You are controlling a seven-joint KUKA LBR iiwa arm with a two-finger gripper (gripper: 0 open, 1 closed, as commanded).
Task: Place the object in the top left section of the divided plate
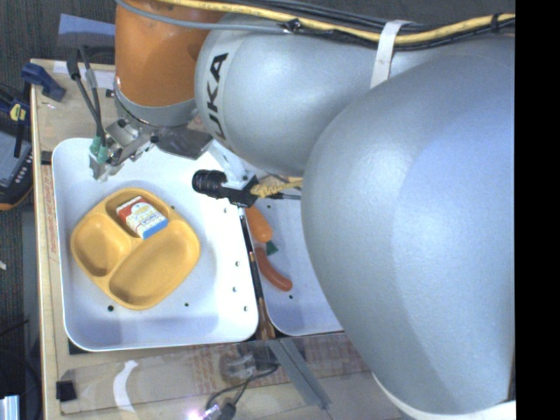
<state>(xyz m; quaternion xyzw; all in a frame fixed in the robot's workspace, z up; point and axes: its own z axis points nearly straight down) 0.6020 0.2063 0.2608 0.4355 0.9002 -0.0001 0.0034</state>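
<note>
A small white box with red and blue print lies in the upper compartment of the yellow divided plate. The plate rests in the left white bin. My gripper, with a green tip, hangs over the bin's upper left corner. It is up and to the left of the plate, clear of the box, and nothing shows in it. The grey arm with its orange band covers most of the right bin.
In the visible strip of the right bin, an orange carrot-like piece and an orange-red sausage-like piece lie near the dividing wall. A black knob sticks out of the arm above the bins' shared edge. Cables and tools lie along the bench's left edge.
</note>
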